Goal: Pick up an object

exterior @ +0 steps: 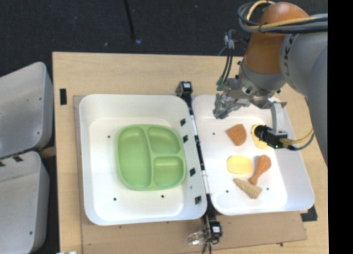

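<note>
A: Food pieces sit in the right bin (pixel 298 192): orange chunk (pixel 237 134), yellow piece (pixel 239 164), drumstick (pixel 260 168), tan wedge (pixel 248 187).

B: The gripper (pixel 222 106) hangs over that bin's far-left corner, just beyond the chunk.

A: A green divided tray (pixel 150 156) lies in the left bin (pixel 94 192). No lettering is legible.

Robot lab: wooden bench (pixel 138 65), two white bins (pixel 88 137), industrial arm (pixel 276 32), dark carpet floor.
</note>
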Controlling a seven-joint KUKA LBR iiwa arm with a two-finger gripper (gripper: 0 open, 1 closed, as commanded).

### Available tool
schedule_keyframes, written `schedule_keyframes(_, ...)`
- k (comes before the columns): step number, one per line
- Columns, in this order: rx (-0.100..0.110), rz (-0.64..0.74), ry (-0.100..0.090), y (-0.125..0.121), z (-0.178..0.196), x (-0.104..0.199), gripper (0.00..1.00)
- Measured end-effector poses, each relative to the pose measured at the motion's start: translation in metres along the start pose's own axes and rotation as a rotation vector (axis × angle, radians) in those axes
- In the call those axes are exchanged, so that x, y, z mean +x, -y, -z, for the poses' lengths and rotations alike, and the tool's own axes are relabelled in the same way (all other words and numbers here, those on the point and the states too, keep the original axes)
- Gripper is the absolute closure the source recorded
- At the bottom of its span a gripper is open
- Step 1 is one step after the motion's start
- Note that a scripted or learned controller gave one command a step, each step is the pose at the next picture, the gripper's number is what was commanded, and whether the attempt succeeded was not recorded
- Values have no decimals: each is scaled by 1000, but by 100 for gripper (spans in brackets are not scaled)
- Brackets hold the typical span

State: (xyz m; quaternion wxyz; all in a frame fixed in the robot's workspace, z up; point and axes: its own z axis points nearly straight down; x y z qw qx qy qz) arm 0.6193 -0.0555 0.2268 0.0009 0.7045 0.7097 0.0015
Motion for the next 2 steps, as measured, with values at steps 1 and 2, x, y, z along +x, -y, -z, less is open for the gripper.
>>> schedule_keyframes(1, -1, 0, -1, -18, 12, 50, 100)
schedule_keyframes(2, 0, 1, -1, -25, 20, 111, 100)
